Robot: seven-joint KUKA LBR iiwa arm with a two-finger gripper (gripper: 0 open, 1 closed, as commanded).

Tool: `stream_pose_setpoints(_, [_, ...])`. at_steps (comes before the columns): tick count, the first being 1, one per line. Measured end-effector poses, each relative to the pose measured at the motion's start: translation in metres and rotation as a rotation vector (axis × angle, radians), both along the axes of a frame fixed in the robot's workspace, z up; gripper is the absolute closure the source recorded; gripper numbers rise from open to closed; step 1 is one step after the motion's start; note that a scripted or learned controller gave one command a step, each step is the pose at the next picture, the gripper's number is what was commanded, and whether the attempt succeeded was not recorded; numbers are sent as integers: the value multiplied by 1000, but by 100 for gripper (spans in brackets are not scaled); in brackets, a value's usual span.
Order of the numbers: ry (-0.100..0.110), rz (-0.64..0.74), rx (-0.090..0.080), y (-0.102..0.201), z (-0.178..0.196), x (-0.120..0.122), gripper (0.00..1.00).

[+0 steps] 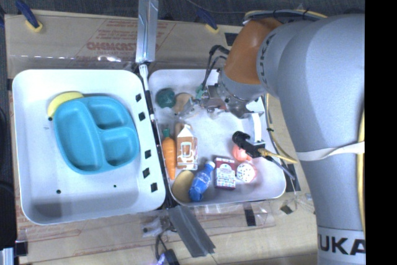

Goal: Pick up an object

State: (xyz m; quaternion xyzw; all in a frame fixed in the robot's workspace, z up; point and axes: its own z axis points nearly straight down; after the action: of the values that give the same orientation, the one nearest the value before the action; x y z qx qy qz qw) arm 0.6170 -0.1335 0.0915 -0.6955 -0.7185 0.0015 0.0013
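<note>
From my seat I see the gripper (205,101) low in the right bin (214,130), near its far edge. It is a tangle of dark metal from this angle, and I cannot tell whether it is spread or closed, or whether it has anything.

A tan object (182,100) lies just beside it, toward the divider between the bins. A teal round thing (165,97) is one step further, near the far corner on that side.

Along the divider side lies a carrot (169,158), with a small brown-and-white carton (186,147) upright right next to it.

At the bin's near edge I count:
- a tan disc-like piece (180,186) at the corner by the divider
- a blue bottle (201,180) lying against it
- a dark red box (224,174)
- a white spotted ball (246,173)

A red-pink item (238,154) sits just above the ball. It is partly covered, so I cannot name it.

The arm (322,102) is grey with an orange band. It blocks the bin's outer edge and far outer corner.

The left bin (37,183) holds a blue divided tray (96,132), tilted slightly. A yellow thing (65,99) pokes out from under its far corner, mostly hidden.
</note>
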Motion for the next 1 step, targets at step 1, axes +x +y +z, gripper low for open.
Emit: stream_pose_setpoints(1, [-6,298,0,38,46,41,0])
